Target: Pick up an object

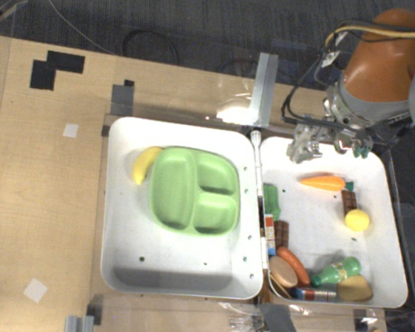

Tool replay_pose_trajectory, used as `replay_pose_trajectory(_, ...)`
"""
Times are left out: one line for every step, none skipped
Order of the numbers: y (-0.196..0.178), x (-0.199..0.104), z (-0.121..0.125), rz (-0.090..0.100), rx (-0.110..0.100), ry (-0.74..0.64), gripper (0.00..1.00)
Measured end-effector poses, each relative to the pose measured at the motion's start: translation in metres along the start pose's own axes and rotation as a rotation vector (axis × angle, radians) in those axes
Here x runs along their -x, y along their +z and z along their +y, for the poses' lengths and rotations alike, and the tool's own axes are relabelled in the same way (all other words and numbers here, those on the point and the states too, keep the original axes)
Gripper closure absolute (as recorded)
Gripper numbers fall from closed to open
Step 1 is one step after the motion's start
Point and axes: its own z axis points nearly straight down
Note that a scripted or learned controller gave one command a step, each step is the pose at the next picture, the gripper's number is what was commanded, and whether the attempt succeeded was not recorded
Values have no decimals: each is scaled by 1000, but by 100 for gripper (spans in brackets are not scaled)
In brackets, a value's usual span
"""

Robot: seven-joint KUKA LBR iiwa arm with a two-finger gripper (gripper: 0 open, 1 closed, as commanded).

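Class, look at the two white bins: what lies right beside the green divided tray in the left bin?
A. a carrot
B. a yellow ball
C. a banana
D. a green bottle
C: the banana lies against the left edge of the green divided tray in the left bin, while the carrot lies in the right bin.

Two bins sit side by side on the bench [32, 201]. The left bin [118, 263] holds a divided tray [193, 190] with a banana [144, 163] touching its left edge. In the right bin [391, 190], a carrot [323, 182] lies toward the back, a lemon [357, 220] right of centre, and a cluster of items [318, 274] at the front.
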Motion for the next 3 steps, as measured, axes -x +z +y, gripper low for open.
replay_pose_trajectory(23,-120,-47,19,2,-187,100)
replay_pose_trajectory(22,-119,-45,17,3,-192,0)
replay_pose_trajectory(124,-53,-46,7,-1,-103,0)
